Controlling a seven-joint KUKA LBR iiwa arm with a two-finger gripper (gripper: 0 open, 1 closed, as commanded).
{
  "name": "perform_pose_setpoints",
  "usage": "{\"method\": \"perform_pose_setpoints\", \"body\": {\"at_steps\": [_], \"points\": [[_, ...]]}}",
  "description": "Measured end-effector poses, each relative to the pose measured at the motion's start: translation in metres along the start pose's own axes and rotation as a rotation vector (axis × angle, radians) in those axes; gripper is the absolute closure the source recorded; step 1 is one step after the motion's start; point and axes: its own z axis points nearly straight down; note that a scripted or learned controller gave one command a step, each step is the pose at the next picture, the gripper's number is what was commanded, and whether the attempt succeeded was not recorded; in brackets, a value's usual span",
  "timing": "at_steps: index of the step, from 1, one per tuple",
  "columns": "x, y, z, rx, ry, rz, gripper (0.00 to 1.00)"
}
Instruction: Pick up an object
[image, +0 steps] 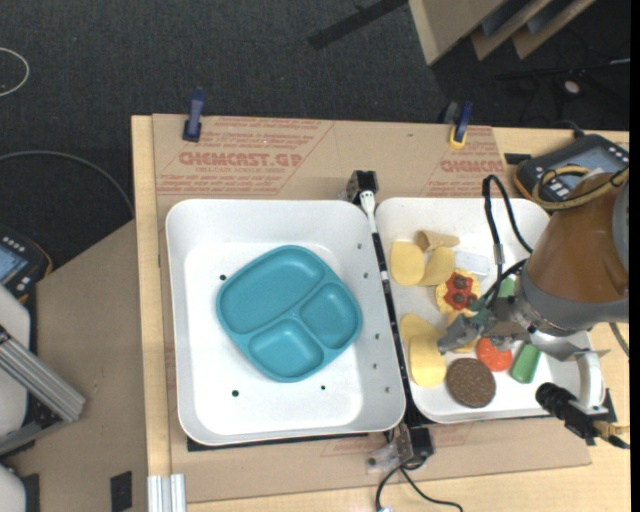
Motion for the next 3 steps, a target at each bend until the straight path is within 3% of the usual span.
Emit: {"method": "perform_pose_setpoints", "body": {"at_steps": [1,2,3], "points": [[-0.025,0.025,0.019,-0.016,-0.007,0.000,0.00],[-0.048,0.062,0.062,-0.016,-0.007,-0.002,0.00],[0.004,0.064,-0.008,-0.019,-0.005,-0.006,0.00]]}}
